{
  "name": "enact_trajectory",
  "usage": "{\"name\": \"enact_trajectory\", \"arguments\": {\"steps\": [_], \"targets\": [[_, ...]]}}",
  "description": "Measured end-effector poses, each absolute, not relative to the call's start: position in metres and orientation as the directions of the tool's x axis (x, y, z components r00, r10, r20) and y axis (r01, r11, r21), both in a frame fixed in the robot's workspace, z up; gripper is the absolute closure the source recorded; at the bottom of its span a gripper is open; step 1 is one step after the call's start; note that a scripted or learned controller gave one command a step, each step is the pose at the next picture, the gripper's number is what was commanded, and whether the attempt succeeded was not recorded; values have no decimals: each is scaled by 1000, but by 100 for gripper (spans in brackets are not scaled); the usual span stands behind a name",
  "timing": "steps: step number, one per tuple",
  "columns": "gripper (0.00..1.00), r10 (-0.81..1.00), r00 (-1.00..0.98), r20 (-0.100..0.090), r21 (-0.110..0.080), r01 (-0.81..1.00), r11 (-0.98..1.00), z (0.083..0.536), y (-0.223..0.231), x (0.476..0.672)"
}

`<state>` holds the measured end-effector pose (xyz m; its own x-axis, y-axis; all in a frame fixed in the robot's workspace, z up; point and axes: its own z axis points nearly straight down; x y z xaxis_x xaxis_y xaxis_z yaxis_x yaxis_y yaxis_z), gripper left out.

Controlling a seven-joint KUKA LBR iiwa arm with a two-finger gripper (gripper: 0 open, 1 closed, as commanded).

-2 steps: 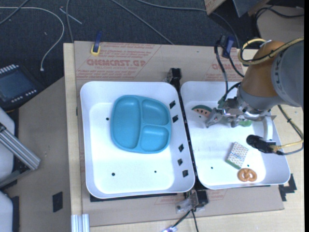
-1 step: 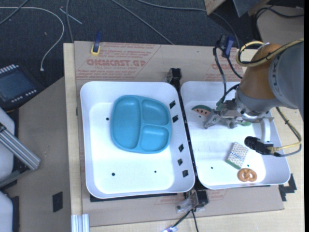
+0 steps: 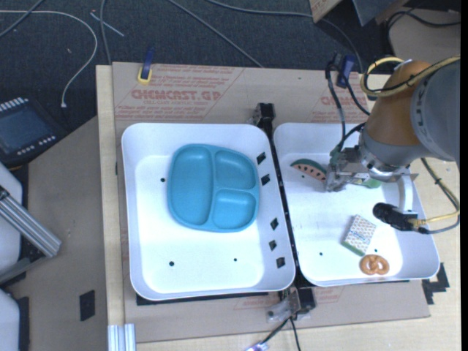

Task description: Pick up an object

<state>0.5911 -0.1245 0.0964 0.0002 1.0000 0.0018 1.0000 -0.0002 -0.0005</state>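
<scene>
In the right bin (image 3: 314, 258) lie three things. A watermelon-slice toy (image 3: 308, 170), green-rimmed and red, sits near the bin's back left. A small white box with a green pattern (image 3: 360, 234) rests toward the front right, and a brown pretzel (image 3: 374, 265) lies just in front of it. My gripper (image 3: 336, 179) hangs low over the back of the right bin, just right of the watermelon slice and very close to its end. I see nothing held in it. A bit of something green (image 3: 374, 183) peeks out beside the wrist.
The left bin (image 3: 146, 218) holds a blue divided plate (image 3: 213, 187) at its middle. A black divider with clips (image 3: 274, 196) runs between the bins. The arm's orange band (image 3: 395, 119) looms over the right bin's back right. Cables trail behind the bench.
</scene>
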Motion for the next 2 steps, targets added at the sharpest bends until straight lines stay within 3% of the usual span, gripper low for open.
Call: {"name": "enact_trajectory", "arguments": {"steps": [2], "targets": [[100, 1000, -1, 0, 5, 1000, 1, 188, -120, 587]]}}
